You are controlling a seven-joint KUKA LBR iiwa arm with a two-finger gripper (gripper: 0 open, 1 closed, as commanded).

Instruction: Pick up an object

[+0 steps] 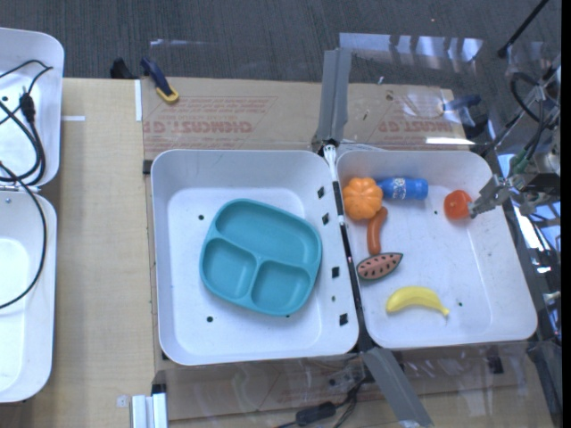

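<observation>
Yellow plastic banana [417,301] lies nearest in the right white bin [500,315]. Just beyond it sits a watermelon slice with dark seeds [379,266], then an orange-red sausage-shaped piece [376,232] lying lengthwise. Farther still, a round orange pumpkin [362,198] touches a blue cylindrical bottle [401,188]. A small red-orange ball [457,204] rests near the right wall. The gripper [486,201] sits just beside that ball; it is small and blurred, so I cannot tell its state. In the left white bin [169,266] lies a teal divided plate [260,257].
</observation>
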